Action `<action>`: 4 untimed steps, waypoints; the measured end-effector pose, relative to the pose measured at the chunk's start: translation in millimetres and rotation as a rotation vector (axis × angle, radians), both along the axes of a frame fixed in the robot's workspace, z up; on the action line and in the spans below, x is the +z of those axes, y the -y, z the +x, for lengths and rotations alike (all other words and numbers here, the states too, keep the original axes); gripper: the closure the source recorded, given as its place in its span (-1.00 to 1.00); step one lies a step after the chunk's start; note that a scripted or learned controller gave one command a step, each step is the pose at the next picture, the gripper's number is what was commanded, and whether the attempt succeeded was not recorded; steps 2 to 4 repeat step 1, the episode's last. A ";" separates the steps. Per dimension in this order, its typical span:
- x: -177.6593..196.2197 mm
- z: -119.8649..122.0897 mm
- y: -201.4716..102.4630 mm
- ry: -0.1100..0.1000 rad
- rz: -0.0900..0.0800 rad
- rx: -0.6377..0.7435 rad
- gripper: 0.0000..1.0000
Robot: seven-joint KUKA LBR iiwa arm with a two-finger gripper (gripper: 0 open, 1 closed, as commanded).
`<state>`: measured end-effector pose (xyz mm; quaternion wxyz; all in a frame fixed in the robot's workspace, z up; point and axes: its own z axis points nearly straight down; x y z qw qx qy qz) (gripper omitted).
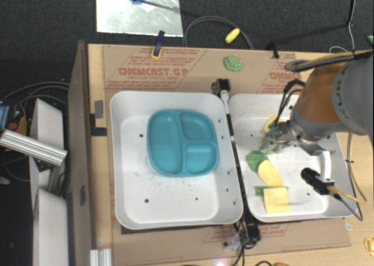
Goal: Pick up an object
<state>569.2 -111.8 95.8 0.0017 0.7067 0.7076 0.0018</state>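
We find the gripper (pixel 273 141) low in the right bin (pixel 248 107), centre-right of frame, just above a green piece (pixel 253 159); whether it is spread or pressed together we cannot tell. A yellow rounded piece (pixel 269 171) touches the green piece, and a yellow block (pixel 276 199) lies just below. The left bin (pixel 125 110) holds a blue divided plate (pixel 181 142).

Dark carpet (pixel 47 13) surrounds the cardboard-topped bench (pixel 175 72), a shiny metal sheet (pixel 137 2) lying beyond.
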 end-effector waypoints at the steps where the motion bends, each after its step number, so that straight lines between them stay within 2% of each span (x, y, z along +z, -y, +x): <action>1: 94.4 -1.8 -100.4 0.006 0.004 0.014 1.00; 4: 94.4 -1.8 -100.4 0.006 0.004 0.014 1.00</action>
